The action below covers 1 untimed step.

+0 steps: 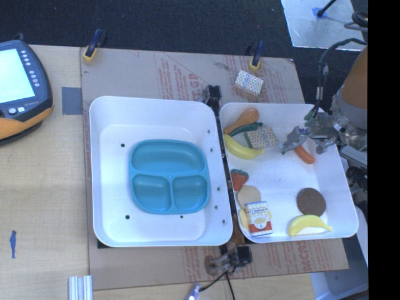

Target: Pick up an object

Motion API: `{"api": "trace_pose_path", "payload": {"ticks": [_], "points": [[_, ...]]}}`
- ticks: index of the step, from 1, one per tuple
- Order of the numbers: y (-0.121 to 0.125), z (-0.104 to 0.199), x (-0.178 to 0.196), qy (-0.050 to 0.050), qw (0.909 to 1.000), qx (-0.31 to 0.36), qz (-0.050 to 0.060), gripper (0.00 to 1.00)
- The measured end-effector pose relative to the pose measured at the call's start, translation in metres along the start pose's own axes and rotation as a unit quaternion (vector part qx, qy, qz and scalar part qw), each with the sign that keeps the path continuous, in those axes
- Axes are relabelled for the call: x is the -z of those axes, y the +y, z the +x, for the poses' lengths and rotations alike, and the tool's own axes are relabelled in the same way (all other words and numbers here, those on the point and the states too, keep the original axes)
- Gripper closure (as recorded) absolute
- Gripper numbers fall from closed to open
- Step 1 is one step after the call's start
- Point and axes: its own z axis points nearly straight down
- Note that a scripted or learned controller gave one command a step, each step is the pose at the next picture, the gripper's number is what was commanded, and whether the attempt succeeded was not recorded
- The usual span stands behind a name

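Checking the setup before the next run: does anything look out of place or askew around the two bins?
One thing: a small patterned block lies on the cardboard beyond the right bin, outside both bins, while the other items sit inside that bin. The blue divided plate lies flat in the left bin. No spills or damage stand out.
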Motion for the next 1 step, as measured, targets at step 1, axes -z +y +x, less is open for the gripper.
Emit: {"api": "trace_pose_path", "payload": {"ticks": [1], "points": [[0.0506, -0.0377, -0.1174, -0.003, 1.0, 0.001, -0.006, 0.0]]}}
